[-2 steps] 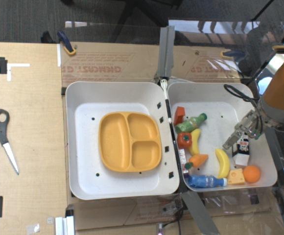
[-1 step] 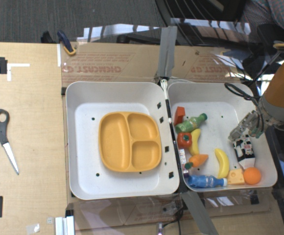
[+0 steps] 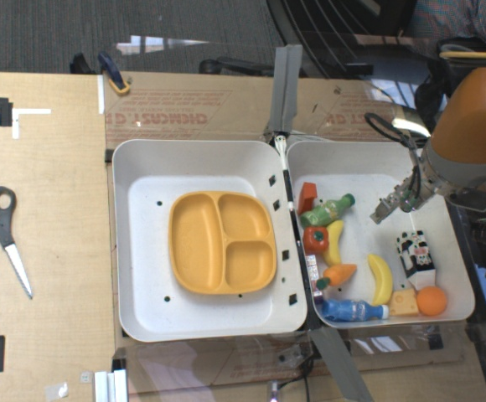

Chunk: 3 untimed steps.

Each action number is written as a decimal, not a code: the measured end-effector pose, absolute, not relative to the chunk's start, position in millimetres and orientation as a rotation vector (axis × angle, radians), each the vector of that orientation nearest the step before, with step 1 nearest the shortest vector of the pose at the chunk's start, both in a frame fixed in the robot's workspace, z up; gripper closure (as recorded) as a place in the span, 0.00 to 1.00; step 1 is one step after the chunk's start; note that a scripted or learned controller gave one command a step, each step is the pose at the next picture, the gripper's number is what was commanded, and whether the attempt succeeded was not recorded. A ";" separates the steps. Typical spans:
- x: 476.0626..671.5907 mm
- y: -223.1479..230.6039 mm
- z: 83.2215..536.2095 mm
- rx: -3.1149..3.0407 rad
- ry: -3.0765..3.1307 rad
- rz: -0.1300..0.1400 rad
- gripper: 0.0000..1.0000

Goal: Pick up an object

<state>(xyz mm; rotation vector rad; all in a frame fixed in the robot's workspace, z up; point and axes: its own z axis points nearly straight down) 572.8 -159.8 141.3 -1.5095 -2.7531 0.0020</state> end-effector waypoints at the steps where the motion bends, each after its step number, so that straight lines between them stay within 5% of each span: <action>1: 572.7 -159.9 141.3 -1.509 -2.753 0.002 0.00; 2: 526.7 -200.8 89.1 -1.464 -2.776 0.001 0.00; 3: 527.2 -200.6 95.7 -1.462 -2.774 0.002 1.00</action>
